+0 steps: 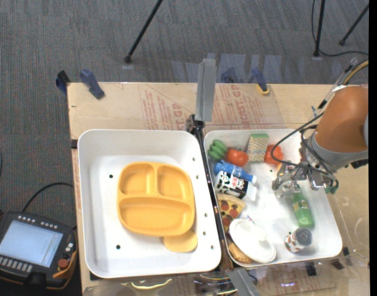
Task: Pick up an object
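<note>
The right bin (334, 227) holds several objects. A green bottle (303, 211) lies near its right side, and my gripper (297, 184) hangs directly over the bottle's upper end, low in the bin. The arm's orange band (342, 119) hides part of the bin's far right corner. Left of the gripper lie a blue-and-white carton with a cow print (233, 179), a red tomato (237, 157), a green vegetable (217, 149) and a tan sponge-like block (257, 147). A red object (273, 154) sits just behind the gripper.
At the front of the right bin are a pizza slice (228, 207), a white dish (252, 239) and a small round cup (297, 240). The left bin (96, 165) holds a yellow divided plate (156, 199) and a yellow disc (180, 242). A grey post (206, 94) stands between the bins.
</note>
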Available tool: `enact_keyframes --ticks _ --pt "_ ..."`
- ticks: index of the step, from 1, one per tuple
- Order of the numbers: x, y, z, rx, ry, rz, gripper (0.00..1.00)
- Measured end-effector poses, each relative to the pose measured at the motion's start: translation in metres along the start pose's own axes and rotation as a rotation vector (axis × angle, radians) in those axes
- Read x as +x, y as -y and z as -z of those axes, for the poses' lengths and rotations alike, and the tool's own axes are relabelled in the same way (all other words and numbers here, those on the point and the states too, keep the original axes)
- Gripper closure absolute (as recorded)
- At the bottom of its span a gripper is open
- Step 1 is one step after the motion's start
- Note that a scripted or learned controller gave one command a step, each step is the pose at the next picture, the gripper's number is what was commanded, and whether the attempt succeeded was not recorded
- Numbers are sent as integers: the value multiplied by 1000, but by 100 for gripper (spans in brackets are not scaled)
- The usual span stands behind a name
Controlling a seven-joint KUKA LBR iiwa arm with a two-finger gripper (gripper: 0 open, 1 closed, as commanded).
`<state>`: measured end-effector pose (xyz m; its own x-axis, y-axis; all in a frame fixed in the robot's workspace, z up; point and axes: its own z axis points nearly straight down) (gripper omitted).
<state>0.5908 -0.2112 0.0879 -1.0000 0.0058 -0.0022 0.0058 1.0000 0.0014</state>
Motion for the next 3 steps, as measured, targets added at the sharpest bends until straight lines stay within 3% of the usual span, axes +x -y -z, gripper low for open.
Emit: enact_keyframes --ticks 2,3 --pt "-55 -9 1 0 3 -35 0" --pt "-20 -1 1 0 1 97 0"
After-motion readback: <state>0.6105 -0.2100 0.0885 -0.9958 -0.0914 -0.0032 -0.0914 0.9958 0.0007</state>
